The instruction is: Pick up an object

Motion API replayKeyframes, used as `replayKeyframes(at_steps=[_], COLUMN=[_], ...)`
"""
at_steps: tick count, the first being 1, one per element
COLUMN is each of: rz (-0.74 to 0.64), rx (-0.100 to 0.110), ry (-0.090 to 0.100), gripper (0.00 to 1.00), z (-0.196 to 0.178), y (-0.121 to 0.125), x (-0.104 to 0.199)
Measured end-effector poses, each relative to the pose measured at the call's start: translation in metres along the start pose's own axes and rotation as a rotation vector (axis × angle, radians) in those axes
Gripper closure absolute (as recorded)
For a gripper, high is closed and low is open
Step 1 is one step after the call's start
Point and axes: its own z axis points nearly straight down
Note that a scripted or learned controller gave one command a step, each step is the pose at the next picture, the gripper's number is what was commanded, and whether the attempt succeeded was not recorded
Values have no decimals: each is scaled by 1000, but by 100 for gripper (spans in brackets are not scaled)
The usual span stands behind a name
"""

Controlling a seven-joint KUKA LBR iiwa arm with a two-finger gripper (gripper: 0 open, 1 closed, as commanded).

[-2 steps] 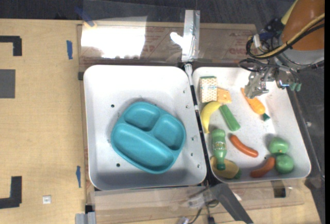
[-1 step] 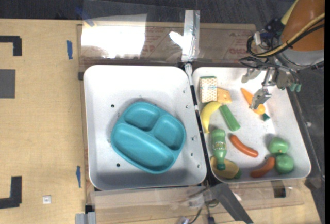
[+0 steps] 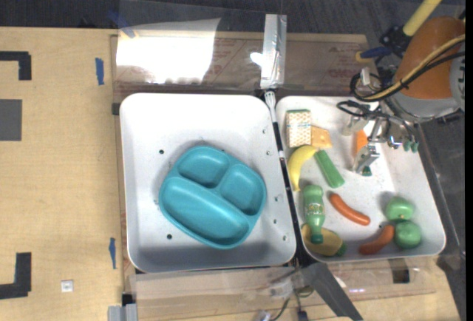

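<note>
At six o'clock in the right bin [image 3: 432, 197] we see a green toy bottle [image 3: 313, 210] above a brownish fruit [image 3: 325, 241], with two green apples [image 3: 403, 222] and a reddish chilli [image 3: 377, 240] toward four. Further up lie an orange sausage [image 3: 349, 209], a cucumber [image 3: 329, 169], a banana [image 3: 298, 163] and a small printed carton [image 3: 298, 126]. The gripper [image 3: 366, 159] hangs near one o'clock; whether its jaws are apart or together we cannot tell. The left bin [image 3: 140, 164] holds a teal divided plate [image 3: 213, 195].
</note>
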Motion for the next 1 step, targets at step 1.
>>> replayKeyframes(at_steps=[1], rz=[148], rx=[-1], ry=[4], gripper=[0], z=[1], y=[43], x=[14])
